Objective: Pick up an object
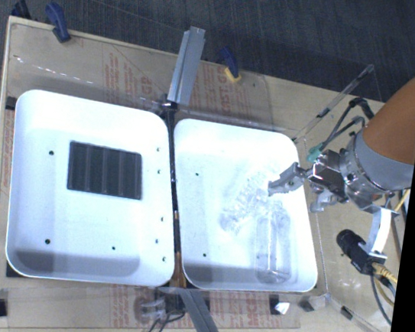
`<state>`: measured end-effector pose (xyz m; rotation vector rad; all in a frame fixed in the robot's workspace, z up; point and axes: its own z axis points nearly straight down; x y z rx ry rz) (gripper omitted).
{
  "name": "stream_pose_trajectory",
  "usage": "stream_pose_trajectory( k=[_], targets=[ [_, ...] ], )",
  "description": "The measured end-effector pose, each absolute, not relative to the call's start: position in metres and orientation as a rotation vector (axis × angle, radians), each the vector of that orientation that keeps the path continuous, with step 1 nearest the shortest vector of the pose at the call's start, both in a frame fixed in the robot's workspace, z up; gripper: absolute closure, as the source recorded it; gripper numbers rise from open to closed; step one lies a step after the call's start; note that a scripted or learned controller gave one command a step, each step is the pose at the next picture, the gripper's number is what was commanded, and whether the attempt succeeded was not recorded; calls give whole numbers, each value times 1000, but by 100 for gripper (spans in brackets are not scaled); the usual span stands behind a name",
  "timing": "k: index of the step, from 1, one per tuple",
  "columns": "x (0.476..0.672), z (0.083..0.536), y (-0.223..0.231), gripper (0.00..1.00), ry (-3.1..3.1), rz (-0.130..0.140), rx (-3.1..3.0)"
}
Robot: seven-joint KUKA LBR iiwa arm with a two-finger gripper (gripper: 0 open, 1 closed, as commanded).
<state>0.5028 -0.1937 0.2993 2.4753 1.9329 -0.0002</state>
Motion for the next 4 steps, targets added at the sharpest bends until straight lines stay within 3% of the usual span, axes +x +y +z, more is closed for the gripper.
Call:
stream_pose_trajectory(
  k=[1, 2, 3, 4],
  targets=[
    [478, 260, -192, 0, 1375, -5, 2829],
    [476, 196, -192, 0, 607, -9, 3090],
    [503, 253, -204, 0, 329, -4, 3128],
    [476, 234, -210, 0, 879, -7, 3022]
  ],
)
